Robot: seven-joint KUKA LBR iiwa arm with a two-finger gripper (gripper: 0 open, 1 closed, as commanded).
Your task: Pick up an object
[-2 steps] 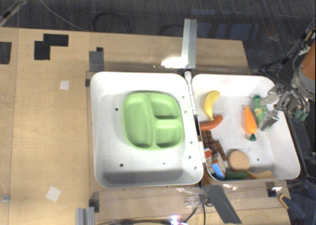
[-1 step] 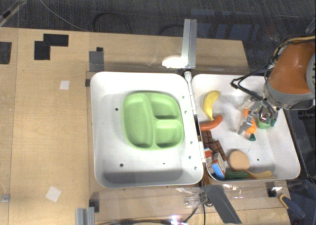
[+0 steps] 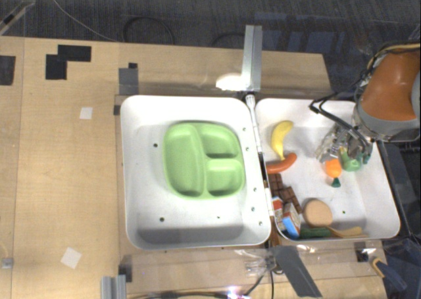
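One claw [image 3: 345, 153] hangs low in the right bin [image 3: 375, 215], its grip state impossible to tell; an orange carrot-like toy [image 3: 333, 168] sits right at its tip. Farther left lie a banana [image 3: 281, 137] and a sausage [image 3: 281, 163].

I see open floor mid right bin [image 3: 388, 215], banana [image 3: 281, 137] and sausage [image 3: 281, 163] (left side) crowding, clutter along front wall
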